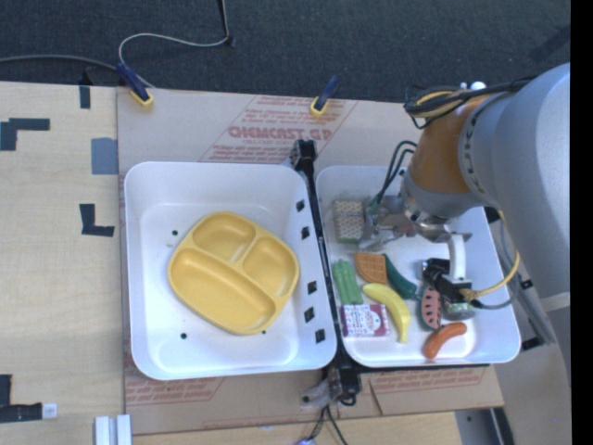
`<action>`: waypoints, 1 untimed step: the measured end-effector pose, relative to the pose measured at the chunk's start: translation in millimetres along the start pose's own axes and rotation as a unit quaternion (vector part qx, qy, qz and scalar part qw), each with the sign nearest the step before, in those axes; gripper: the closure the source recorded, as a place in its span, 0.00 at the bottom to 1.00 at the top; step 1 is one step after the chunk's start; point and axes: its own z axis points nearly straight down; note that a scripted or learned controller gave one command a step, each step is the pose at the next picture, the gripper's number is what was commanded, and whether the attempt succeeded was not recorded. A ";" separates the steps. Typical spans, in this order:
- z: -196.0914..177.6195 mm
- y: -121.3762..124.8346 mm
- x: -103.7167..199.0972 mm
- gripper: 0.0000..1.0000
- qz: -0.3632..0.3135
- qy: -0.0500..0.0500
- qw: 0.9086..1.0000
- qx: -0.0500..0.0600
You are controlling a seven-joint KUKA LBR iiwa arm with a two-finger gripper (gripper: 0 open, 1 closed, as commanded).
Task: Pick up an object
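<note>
Two shallow white bins sit side by side on a cardboard sheet laid over the bench. The left bin (148, 276) holds a yellow divided plate (233, 272), lying flat and turned at an angle, its three compartments bare. The right bin (500, 336) holds a cluster of toy food: a green ridged piece (346, 283) next to the divider between the bins, a small red-and-white packet (363, 320) just below it, a yellow banana (391, 308) slanting down toward the near wall, an orange waffle-like wedge (372, 267) above the banana with a dark green piece (402, 279) just beside it, a watermelon slice (433, 306) to the right, and an orange-red sausage (445, 339) near the front right corner. A pale speckled square (348, 219) lies toward the far left part of this bin. The grey arm with its orange band (443, 160) comes in from the right and bends down over the right bin – the gripper (378, 232) sits low, just beside the speckled square and just above the waffle-like wedge. Whether it is parted or closed cannot be told from this angle, and nothing can be made out in its grip – every piece appears to rest on the bin floor. Two yellow-and-blue clamps (135, 85) pin the cardboard's far edge, and a thin cable (176, 40) loops across the dark floor beyond
</note>
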 end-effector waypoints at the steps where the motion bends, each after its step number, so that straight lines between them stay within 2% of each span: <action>1: 0.2 -0.1 0.1 0.00 0.000 0.000 1.000 0.000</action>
